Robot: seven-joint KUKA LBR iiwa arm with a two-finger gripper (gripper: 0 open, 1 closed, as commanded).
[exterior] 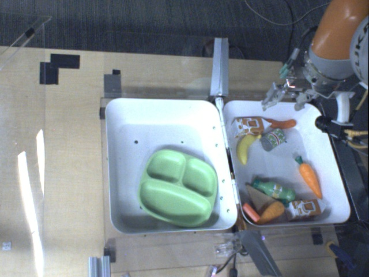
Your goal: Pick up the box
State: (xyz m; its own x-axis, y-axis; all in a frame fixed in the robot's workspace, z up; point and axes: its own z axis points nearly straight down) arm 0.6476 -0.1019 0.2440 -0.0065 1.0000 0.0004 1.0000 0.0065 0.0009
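Observation:
A small brown and white box lies at the back left of the right bin, next to a banana. A second brown and white box lies at that bin's front right. My gripper hangs above the bin's back rim, to the upper right of the first box. Its fingers are spread open with nothing between them. The orange-banded wrist rises behind it at the upper right.
The right bin also holds a small can, a thin orange piece, a carrot, a green bottle and orange and brown items at the front. A green divided plate fills much of the left bin. A metal post stands between the bins.

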